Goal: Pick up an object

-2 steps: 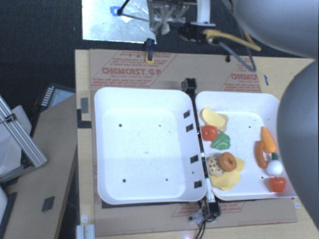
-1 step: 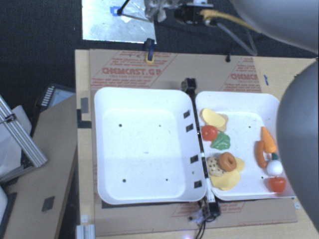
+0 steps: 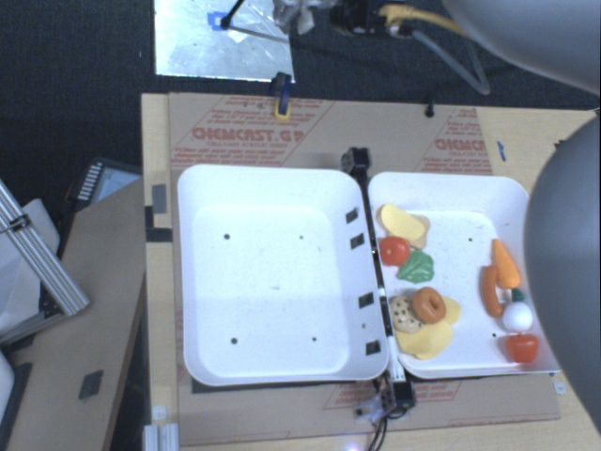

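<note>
Two white bins point(image 3: 268, 188) share the bench; the right one holds roughly ten toy foods point(image 3: 429, 304). Gripper point(image 3: 302, 3): grip state unreadable.

Bright, even overhead light; soft shadows; arm point(image 3: 563, 252) blurred at right.

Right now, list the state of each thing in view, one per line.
Claw: raised beyond the bench's far edge, holding nothing visible.
Left bin: bare white floor.
Right bin: holds the toy food.
Donut: resting on the cookie.
Carrot: lying flat.
White egg: beside the red tomato.
</note>
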Action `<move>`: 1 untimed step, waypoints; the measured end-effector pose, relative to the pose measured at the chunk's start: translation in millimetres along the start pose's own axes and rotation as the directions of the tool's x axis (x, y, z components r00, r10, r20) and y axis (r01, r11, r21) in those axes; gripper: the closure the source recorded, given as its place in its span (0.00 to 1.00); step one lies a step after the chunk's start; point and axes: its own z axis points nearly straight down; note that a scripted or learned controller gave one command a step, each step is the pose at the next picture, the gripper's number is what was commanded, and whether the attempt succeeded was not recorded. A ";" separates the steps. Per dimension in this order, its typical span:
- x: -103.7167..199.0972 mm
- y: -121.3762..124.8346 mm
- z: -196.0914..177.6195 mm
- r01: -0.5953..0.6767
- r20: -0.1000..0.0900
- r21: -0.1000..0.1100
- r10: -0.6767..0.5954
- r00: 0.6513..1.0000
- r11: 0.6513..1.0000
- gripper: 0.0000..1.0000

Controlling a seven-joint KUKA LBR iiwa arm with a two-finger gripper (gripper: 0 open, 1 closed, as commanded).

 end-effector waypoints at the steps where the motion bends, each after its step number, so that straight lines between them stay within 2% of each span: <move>1: -0.2 0.0 0.9 0.000 0.001 0.002 0.000 1.000 1.000 1.00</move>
